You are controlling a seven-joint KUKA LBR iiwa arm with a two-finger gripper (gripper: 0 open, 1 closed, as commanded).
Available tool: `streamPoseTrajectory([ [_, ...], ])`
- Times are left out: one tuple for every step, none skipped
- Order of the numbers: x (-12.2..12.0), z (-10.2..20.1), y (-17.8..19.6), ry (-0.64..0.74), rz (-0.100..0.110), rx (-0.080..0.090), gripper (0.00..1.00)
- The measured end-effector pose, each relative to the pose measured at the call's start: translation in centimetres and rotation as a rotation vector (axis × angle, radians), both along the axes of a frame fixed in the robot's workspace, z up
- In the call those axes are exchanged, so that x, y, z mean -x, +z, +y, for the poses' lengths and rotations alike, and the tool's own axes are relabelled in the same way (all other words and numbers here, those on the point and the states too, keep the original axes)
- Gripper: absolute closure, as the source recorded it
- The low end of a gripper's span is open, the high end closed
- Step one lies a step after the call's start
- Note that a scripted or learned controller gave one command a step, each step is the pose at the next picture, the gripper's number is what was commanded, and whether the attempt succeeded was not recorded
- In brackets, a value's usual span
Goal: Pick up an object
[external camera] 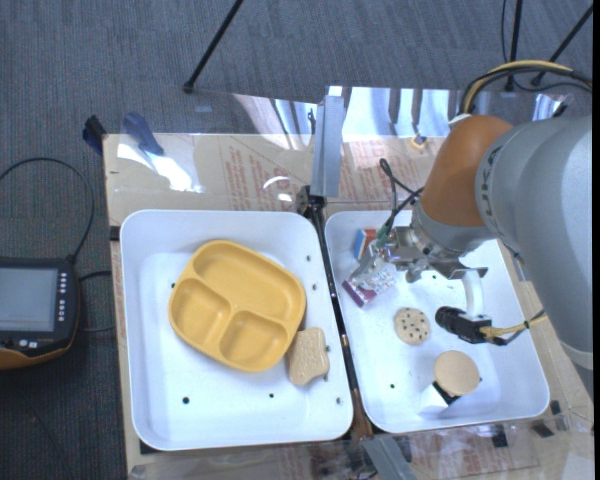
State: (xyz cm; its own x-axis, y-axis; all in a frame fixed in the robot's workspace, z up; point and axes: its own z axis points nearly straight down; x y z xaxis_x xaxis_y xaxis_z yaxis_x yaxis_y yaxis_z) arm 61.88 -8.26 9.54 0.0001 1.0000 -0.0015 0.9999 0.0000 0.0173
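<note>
My gripper (378, 264) is low over the upper left part of the right bin (520, 388), reaching in from the right. Directly under and beside it lies a small pink and white packet (362, 289); whether it touches the packet is unclear. A blue item (366, 240) sits just behind the gripper near the bin's left wall. A round chocolate-chip cookie (412, 325) lies in the middle of the bin. Near the front, a tan round-topped object (454, 375) rests on a white base.
The left bin (150, 408) carries a yellow divided plate (238, 304) and a pale bread slice (308, 356) by its right wall. The grey arm with its orange band (460, 173) covers the right bin's back right. A handheld pendant (25, 303) lies off the bench at left.
</note>
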Motion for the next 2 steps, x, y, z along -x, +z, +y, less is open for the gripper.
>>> streamPoseTrajectory([
  [-0.12, -0.21, 1.01, 0.0, 0.0, 0.002, 1.0],
  [-0.04, -0.21, 0.88, 0.0, 0.003, 0.002, 0.0],
])
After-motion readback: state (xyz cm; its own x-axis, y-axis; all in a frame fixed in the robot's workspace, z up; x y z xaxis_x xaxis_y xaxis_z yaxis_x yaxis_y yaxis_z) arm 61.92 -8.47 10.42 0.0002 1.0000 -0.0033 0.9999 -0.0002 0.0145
